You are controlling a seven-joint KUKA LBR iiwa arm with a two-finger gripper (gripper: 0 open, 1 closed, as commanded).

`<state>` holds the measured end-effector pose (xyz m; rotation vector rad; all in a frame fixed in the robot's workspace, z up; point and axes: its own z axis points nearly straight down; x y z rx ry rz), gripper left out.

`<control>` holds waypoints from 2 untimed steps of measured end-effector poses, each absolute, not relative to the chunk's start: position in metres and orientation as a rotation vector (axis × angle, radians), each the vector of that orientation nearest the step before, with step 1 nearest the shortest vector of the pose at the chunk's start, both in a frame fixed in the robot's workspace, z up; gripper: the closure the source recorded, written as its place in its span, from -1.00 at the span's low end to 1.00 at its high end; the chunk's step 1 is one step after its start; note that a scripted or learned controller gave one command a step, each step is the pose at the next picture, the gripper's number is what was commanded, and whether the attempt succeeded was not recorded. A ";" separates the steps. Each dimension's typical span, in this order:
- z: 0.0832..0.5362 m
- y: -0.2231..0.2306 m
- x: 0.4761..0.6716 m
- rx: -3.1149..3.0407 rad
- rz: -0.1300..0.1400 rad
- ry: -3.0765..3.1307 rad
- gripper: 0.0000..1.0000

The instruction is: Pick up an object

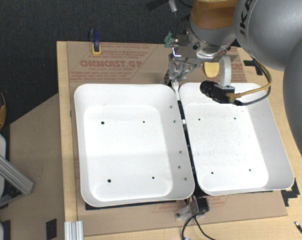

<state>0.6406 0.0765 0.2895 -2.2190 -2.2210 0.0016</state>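
Note:
My gripper (pixel 200 74) hangs under the grey wrist, over the far edge of the right bin (pixel 271 149), close to the divide between the two bins. A small pale yellow object (pixel 211 68) sits right at the gripper, just below the wrist. I cannot tell whether it is gripped or only lies behind the gripper. A black part with a tan cable (pixel 218 92) juts out over the right bin's far left corner.
The left bin (pixel 85 134) lies beside the right one on a brown board. A blue and yellow clamp (pixel 95 41) stands at the board's far left edge. The big grey arm covers the top right. Cables lie at the front, near the bins' joint (pixel 193 211).

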 end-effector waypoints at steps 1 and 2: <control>0.342 0.008 0.668 -2.233 -0.008 -2.222 1.00; 0.232 0.098 0.664 -2.206 0.010 -2.223 1.00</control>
